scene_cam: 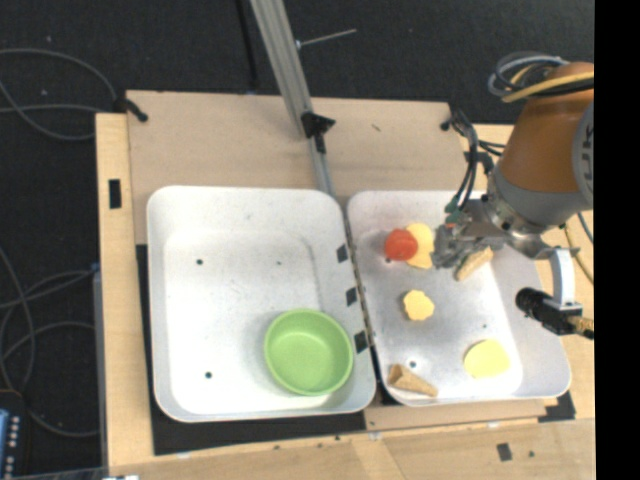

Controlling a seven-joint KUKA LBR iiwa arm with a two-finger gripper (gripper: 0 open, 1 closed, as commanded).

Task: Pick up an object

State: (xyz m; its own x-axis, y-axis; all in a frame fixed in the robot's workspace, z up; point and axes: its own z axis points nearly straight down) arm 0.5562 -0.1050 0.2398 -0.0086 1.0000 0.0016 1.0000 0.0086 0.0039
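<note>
My gripper [456,249] hangs low over the right bin [530,368], near its upper middle. Just to its left lie a red round object [401,245] and a yellow piece [421,238], touching each other. A tan piece [477,261] shows right at the gripper's lower right side; whether it is held cannot be made out. Farther toward the front of the same bin lie a small yellow lump [419,306], a flat yellow disc [487,359] and a tan cone-like piece [412,379].
The left bin [200,238] holds a green bowl [308,351] near its front right corner. A slanted metal pole [290,68] rises behind the bins. The arm's orange band [545,158] looms over the right bin's far right side.
</note>
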